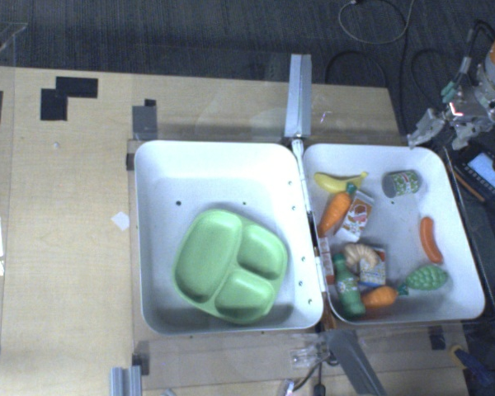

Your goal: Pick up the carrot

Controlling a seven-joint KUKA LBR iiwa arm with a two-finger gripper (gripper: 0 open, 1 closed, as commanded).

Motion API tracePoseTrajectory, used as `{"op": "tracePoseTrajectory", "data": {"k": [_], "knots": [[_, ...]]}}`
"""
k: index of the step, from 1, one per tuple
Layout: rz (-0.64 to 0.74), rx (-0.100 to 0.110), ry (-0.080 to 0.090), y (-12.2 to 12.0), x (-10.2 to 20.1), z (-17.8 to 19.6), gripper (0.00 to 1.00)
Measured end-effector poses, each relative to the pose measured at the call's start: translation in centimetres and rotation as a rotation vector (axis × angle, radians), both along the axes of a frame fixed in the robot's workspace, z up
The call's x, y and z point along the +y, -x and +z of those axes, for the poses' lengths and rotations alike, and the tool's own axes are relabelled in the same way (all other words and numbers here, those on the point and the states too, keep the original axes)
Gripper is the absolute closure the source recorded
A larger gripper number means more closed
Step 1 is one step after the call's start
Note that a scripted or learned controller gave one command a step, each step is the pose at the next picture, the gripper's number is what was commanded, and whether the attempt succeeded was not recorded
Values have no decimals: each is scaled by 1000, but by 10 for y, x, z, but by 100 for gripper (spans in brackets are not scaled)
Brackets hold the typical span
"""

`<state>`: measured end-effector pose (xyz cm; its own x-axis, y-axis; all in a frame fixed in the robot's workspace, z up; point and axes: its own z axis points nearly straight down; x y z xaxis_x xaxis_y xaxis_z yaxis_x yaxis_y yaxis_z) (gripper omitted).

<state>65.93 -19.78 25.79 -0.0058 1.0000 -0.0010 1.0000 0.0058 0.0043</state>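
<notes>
My gripper (447, 120) hangs at upper right; I cannot tell its state. The carrot (334, 211) lies lower left of it, its long axis slanting likewise.

A green sectioned plate (231, 264) lay in the left bin (153, 221), toward its lower middle. In the right bin (466, 246), a banana (340, 181) sat at the upper left, a grey can (402, 183) at the top, a sausage (431, 239) by the right wall, and a green bumpy toy vegetable (426, 279) lower right. Small packets (359, 214) lay mid-bin. Black cables (379, 23) looped across the dark floor at upper right.
</notes>
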Motion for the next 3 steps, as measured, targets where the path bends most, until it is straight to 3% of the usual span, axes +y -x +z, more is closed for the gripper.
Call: {"op": "tracePoseTrajectory", "data": {"k": [1,2,3], "knots": [[-208,-6,-2,-13,63,-130,0],[-305,-3,-3,11,115,-171,0],[-231,-6,-2,65,91,-169,0]]}}
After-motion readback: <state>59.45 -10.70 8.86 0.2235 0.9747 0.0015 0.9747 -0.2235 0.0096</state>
